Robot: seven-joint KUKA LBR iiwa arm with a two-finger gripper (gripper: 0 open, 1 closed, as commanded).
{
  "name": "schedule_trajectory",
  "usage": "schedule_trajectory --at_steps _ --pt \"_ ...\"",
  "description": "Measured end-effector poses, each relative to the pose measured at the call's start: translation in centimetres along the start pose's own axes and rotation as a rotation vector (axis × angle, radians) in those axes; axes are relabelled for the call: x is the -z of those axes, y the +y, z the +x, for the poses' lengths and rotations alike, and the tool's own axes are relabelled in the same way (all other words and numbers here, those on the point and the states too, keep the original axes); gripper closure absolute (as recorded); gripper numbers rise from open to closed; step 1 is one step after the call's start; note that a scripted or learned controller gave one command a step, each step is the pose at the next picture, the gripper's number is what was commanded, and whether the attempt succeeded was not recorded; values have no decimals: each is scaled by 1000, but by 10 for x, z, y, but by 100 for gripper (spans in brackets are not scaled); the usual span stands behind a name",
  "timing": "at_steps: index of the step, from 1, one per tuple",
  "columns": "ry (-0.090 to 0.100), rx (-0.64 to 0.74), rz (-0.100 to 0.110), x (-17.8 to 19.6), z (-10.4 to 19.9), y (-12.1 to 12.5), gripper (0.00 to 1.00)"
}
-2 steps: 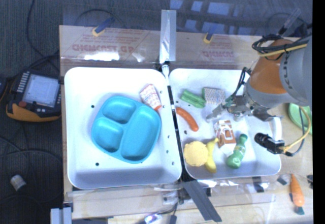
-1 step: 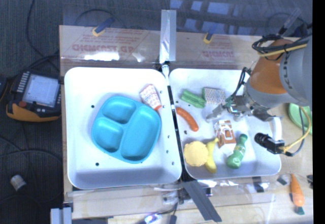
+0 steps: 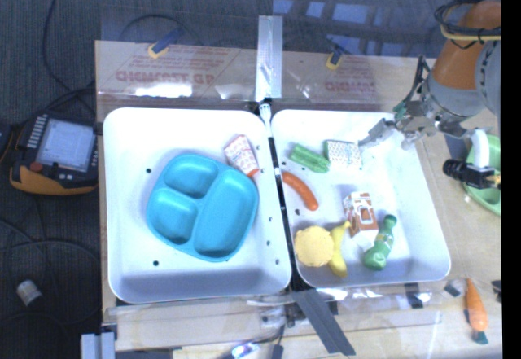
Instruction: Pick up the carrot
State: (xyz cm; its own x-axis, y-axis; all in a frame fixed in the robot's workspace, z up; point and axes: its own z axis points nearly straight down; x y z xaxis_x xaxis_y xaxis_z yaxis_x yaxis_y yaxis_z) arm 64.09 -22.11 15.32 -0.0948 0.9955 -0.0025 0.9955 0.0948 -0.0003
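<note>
An orange-red, carrot-like stick lies in the right bin, near its left wall. My gripper hangs over that bin's far right corner, well to the right of and behind the stick, close to a white speckled packet. Nothing shows in its grasp. A second small orange carrot with a green tip lies on the bench outside the bins, at the front right.
The right bin also holds a green pod, a small red-and-white carton, a green bottle and yellow toy food. In the left bin sit a blue divided plate and a small packet.
</note>
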Motion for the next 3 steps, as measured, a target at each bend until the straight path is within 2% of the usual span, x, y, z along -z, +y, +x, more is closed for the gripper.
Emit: schedule_trajectory --at_steps 1,2,3 --pt "0 233 0 20 31 7 0" --pt "5 254 2 -41 101 -81 0" --pt "2 227 -1 -37 6 -26 0"
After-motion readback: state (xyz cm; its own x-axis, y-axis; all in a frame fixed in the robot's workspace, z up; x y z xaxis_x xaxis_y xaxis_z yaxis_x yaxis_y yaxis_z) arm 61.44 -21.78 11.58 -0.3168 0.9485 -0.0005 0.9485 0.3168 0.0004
